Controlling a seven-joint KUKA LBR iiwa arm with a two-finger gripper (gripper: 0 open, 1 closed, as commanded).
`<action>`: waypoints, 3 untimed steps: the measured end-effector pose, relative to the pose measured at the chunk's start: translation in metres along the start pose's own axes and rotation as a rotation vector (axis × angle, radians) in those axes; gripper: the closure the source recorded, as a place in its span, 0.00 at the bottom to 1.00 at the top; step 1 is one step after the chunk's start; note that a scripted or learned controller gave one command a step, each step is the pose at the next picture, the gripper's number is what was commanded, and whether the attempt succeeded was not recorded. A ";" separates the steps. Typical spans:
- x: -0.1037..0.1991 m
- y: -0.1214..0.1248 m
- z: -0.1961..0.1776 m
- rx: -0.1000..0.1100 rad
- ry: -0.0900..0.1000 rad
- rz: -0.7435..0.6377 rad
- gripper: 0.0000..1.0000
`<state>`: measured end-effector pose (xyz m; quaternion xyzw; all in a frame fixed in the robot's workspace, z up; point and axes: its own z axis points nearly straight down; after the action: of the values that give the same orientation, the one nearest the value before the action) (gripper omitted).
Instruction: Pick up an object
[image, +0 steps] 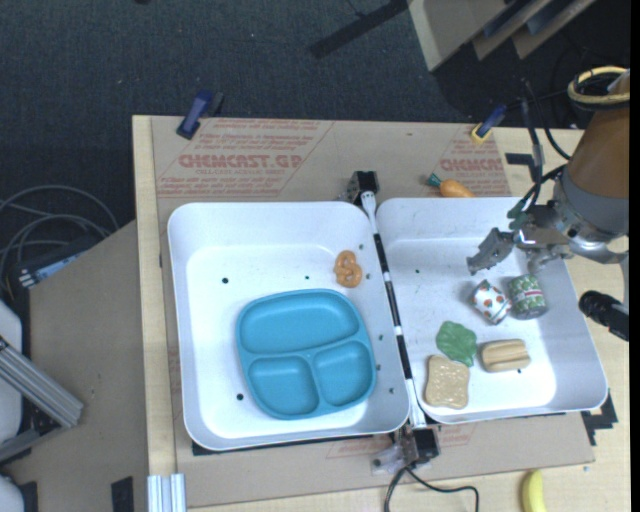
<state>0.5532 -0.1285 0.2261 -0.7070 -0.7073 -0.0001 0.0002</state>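
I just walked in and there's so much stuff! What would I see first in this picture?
Probably the big blue divided tray, which takes up much of the left bin. Next, the little pile in the right bin: a slice of toy bread, a green leafy piece and a small can, with the gripper above them.

Bins (200, 300) white. Divided tray (305, 352) in left bin light blue; pretzel (347, 268) tan-orange. Right bin: green leaf (457, 341), tan bread slice (447, 382), tan-brown hot dog bun (503, 355), white ball (489, 301) with red-green spots, can (527, 296) green-white patterned. Carrot (453, 187) orange, far of right bin
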 end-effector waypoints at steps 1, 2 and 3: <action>0.017 -0.048 0.085 0.002 0.000 0.001 0.00; 0.031 -0.062 0.142 0.001 0.001 0.000 0.00; 0.031 -0.061 0.131 -0.002 -0.001 0.001 1.00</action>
<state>0.4917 -0.0973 0.0947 -0.7075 -0.7068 -0.0005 -0.0005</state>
